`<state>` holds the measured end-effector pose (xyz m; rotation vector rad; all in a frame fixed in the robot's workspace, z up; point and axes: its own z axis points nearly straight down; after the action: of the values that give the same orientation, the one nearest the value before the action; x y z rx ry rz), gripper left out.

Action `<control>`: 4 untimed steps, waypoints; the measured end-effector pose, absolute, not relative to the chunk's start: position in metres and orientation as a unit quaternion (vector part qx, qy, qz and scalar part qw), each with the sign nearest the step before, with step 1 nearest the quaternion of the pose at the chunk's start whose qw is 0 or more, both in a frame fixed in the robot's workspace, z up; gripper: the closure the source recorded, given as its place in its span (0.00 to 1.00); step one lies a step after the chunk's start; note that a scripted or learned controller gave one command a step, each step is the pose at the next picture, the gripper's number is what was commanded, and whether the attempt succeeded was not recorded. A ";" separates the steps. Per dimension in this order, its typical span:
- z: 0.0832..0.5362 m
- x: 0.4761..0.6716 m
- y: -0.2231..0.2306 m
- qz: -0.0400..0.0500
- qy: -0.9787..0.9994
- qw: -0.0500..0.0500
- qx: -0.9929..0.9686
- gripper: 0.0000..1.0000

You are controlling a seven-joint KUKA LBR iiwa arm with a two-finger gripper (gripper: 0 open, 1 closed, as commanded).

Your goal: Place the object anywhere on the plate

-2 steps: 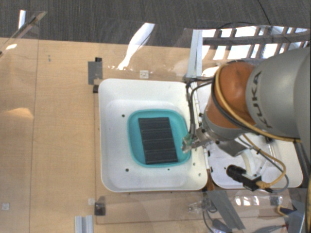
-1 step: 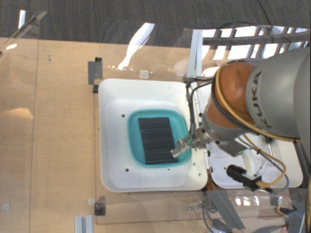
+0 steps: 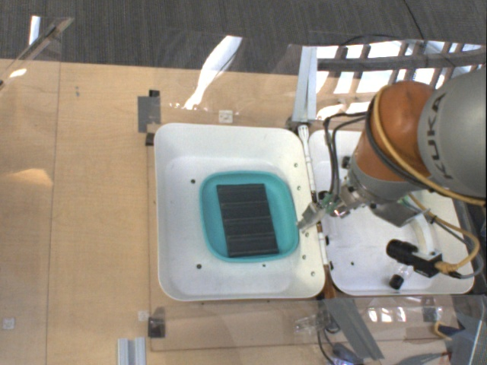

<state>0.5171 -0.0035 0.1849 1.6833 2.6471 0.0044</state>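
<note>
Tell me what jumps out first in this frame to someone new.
The teal plate in the middle of the left bin, with a dark ribbed rectangular object lying flat on it. Then the bulky grey and orange arm over the right bin, its gripper at the seam between the bins.

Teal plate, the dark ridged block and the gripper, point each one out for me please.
teal plate (image 3: 211,217), camera view, its left rim.
dark ridged block (image 3: 246,220), camera view, middle of its top face.
gripper (image 3: 310,217), camera view, at its fingertips.
</note>
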 end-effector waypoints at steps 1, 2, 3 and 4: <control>0.185 0.507 0.091 0.002 0.788 0.001 0.616 0.00; 0.195 0.509 0.092 0.003 0.790 0.003 0.613 1.00; 0.195 0.509 0.092 0.003 0.790 0.002 0.613 0.00; 0.184 0.593 0.027 0.001 0.783 0.001 0.622 0.00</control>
<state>0.5926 0.0274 0.1843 1.9513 2.4584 0.0026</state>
